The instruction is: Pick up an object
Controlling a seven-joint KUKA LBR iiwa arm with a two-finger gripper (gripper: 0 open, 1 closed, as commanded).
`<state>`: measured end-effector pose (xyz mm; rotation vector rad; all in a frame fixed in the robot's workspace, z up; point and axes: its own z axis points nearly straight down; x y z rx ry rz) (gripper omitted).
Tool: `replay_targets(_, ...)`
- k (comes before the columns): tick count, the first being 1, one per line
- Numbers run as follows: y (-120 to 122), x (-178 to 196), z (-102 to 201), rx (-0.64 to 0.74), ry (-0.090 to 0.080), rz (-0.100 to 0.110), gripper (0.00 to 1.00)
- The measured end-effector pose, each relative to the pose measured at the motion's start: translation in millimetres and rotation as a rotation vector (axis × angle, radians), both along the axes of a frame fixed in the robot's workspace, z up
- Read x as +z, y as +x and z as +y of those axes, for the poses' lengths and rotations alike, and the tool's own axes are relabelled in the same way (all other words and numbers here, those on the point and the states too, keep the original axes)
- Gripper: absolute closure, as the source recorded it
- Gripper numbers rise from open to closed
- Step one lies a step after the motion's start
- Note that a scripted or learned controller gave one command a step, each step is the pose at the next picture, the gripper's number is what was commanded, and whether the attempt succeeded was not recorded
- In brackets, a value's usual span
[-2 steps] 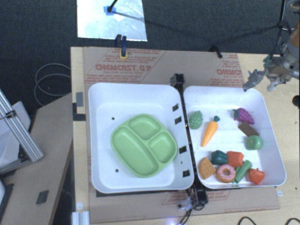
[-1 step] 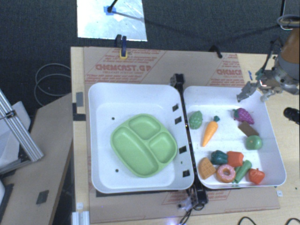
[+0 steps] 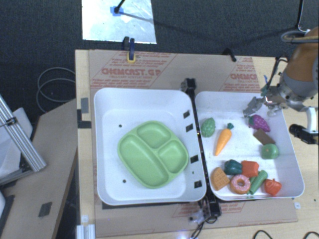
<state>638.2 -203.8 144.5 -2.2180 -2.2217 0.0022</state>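
Because the task names no particular object, the likeliest target is the purple grape bunch [image 3: 259,122], which lies near the far right corner of the right bin [image 3: 297,176], just below the gripper [image 3: 261,103]. The gripper hangs over that corner, close above the grapes, and whether it is open or closed cannot be told; nothing is visibly held in it. Just beside the grapes sit a brown block [image 3: 264,136] and a green ball [image 3: 269,151]. Farther toward the middle lie an orange carrot [image 3: 224,139] and a green leafy vegetable [image 3: 207,127], set apart with bare white floor around them, so they look easier to reach. Along the near edge, a pink doughnut [image 3: 241,183], a waffle piece [image 3: 220,178] and several peppers crowd together, touching. The left bin [image 3: 107,103] holds a green divided plate [image 3: 152,154], probably where picked items go. Both bins rest on the counter [image 3: 149,66].
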Motion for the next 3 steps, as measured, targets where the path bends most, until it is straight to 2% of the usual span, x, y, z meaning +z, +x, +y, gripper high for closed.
replay_targets(1, -3, -62, 5, 0.003, 0.0, 0.0, 0.0)
replay_targets(2, -2, -59, 5, 0.002, -0.001, -0.005, 0.0)
replay_targets(3, 0, -47, 5, 0.004, -0.003, -0.009, 1.0)
